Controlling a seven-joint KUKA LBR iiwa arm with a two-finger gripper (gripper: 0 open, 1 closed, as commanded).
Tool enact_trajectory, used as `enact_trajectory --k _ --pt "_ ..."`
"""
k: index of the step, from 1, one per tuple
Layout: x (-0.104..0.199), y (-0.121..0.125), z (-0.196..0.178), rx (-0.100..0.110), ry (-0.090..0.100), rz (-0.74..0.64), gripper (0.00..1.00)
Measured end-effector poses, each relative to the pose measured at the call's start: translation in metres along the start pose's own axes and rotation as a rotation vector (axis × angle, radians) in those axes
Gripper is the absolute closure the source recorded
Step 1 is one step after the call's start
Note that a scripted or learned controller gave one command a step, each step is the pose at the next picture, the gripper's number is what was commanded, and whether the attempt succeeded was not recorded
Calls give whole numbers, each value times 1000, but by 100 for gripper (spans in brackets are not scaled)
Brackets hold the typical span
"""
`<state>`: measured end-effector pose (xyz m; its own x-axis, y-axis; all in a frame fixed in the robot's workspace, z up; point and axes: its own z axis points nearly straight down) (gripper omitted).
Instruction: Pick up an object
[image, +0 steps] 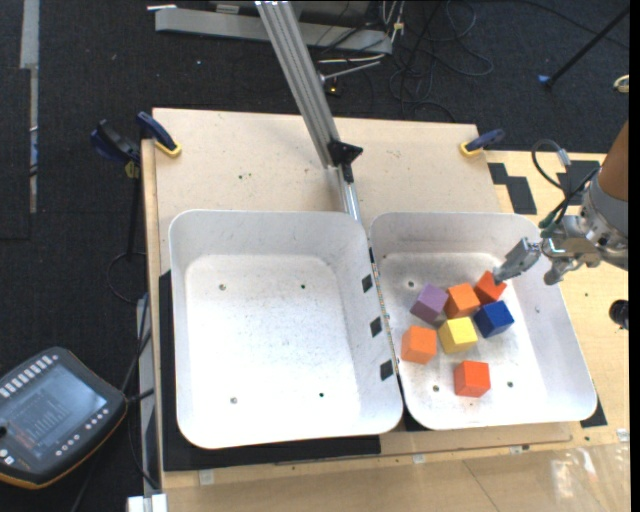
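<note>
Camera view: two white bins sit side by side on the bench. The right bin (560, 340) holds a loose cluster of small blocks near its middle: a purple block (431, 301) toward the bin's left wall, an orange block (462, 298) touching it on the right, a red-orange block (489, 288) at the far right of the cluster, a blue block (494, 318) just below that one, a yellow block (459, 333) in the centre, another orange block (419, 344) at the lower left, and a red block (472, 378) set slightly apart toward the bin's near edge. The gripper (518, 258) reaches in over the right bin's far right corner, tilted, its tip just above and beside the red-orange block. Whether the jaws are open or closed cannot be told at this angle; no block is visibly between them. The left bin (200, 260) sits against the right bin's left wall. A teach pendant (50, 415) lies off the bench's near left corner.
</note>
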<state>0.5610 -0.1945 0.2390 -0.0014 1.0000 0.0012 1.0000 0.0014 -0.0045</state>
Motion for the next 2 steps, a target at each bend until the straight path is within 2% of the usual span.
enact_trajectory --k 1,2 --pt "0 1 -2 -5 -1 -1 0" --pt "-4 4 60 1 0 2 0"
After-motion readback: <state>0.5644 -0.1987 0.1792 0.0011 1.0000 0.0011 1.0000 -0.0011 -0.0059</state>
